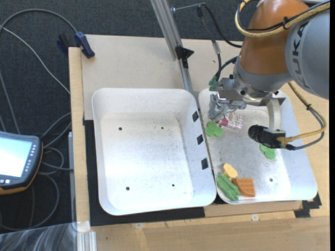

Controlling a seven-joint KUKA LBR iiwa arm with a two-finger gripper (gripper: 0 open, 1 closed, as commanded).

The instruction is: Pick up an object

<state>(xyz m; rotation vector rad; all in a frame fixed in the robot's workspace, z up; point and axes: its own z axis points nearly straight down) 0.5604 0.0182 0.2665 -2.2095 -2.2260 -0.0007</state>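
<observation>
The hand [220, 110], its opening impossible to tell, crowds the right bin's [293, 190] left wall; closing could pinch the green piece [213, 129] against it.

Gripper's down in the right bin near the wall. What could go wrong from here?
1. The gripper sits close to the right white bin's left wall, beside the small round green piece and the pink-and-white patterned packet; it may catch two or neither.
2. The wall could block a finger.
3. The yellow piece, long green piece and orange ridged block cluster tightly in the near corner, hard to single out.
</observation>
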